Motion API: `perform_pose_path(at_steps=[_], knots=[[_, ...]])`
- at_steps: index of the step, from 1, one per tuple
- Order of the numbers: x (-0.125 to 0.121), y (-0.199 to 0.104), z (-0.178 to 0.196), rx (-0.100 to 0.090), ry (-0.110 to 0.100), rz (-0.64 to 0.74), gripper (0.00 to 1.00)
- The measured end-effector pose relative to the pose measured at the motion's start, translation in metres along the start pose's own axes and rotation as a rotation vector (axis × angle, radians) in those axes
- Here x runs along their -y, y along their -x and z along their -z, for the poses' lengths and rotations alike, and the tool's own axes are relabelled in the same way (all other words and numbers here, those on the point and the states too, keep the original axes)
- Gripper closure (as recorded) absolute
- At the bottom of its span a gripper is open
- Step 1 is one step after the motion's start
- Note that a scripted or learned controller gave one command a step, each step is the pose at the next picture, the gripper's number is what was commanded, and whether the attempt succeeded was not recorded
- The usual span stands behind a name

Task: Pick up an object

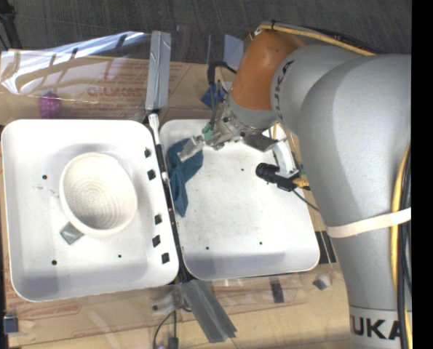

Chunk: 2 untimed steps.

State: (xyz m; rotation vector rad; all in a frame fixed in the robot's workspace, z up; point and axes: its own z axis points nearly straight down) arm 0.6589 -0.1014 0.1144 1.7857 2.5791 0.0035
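You are looking down on two white bins set side by side on the bench. The arm enters from 3 o'clock and fills the right side of the view, its orange band sitting at about 1 o'clock above the right bin.

Locate the gripper at the right bin's 11 o'clock corner, close to the wall shared with the left bin. It is low over the bin floor, directly above the upper end of the cloth. You cannot tell from this view whether the jaws are open or closed, or whether any cloth lies between them.

The cloth is dark blue and crumpled. It lies in the right bin along the 9 o'clock wall, its upper end touching or just under the gripper and its lower end tapering toward 6 o'clock.

In the left bin, note a pale bowl near the centre, with a small grey piece just beside its rim at 7 o'clock.

Behind the left bin, at 11 o'clock in the view, a clear plastic bag lies on the bench, with a small purple item beneath it.
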Motion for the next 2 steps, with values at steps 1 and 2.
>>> perform_pose_path(at_steps=[1,2], knots=[[0.006,-0.006,-0.022,-0.003,-0.007,-0.017,0.00],[0.005,-0.007,-0.012,-0.003,-0.007,-0.013,1.00]])
